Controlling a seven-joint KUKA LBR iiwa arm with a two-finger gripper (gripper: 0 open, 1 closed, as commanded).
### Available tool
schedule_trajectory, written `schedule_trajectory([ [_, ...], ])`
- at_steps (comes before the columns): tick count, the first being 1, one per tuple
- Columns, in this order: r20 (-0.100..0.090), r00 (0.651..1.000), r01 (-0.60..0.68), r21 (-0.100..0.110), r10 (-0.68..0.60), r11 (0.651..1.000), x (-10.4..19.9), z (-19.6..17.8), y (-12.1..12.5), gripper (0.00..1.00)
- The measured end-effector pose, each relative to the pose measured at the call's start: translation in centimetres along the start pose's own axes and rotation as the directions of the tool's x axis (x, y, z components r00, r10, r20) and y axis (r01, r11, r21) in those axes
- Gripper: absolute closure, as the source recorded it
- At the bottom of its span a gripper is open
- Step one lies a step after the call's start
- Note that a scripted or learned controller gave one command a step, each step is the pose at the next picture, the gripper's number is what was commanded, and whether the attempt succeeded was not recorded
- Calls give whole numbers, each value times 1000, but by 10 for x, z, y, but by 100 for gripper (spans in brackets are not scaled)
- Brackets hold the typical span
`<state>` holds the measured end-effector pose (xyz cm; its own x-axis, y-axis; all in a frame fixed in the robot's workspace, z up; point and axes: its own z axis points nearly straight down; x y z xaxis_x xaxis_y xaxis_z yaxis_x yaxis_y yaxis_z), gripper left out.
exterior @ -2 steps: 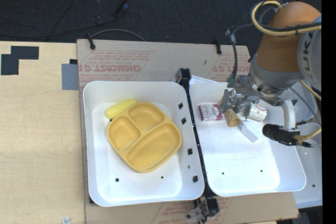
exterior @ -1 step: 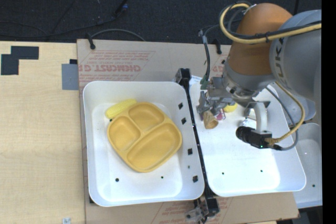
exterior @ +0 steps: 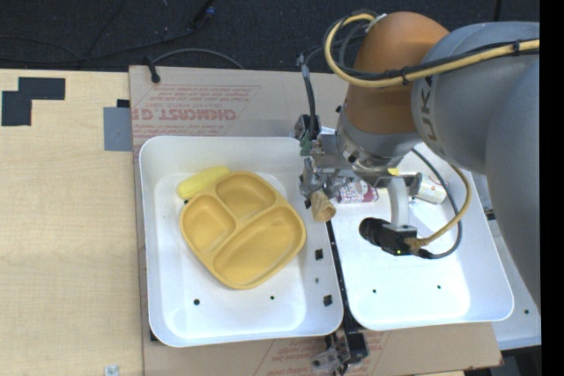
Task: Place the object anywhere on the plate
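Claw (exterior: 321,205) poised over the seam between the two bins, fingers pinched on a small tan object (exterior: 322,209) at their tips. Just off the yellow plate's (exterior: 242,229) rim, at about two o'clock from the plate's middle. Plate three-sectioned, lying in the left bin (exterior: 167,295). A pale yellow item (exterior: 201,181) tucked under the plate's edge at eleven o'clock. Right bin (exterior: 441,295) at three o'clock, beneath the arm (exterior: 414,92).

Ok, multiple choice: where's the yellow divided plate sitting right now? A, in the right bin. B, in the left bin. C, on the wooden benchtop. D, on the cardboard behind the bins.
B: the yellow plate lies flat inside the left bin.
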<state>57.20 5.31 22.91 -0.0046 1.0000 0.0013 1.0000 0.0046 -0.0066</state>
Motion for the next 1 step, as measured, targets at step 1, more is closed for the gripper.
schedule_trajectory([
  [1, 1, 1000, 0, 0, 0, 1000, 51, 11, -2, 100],
])
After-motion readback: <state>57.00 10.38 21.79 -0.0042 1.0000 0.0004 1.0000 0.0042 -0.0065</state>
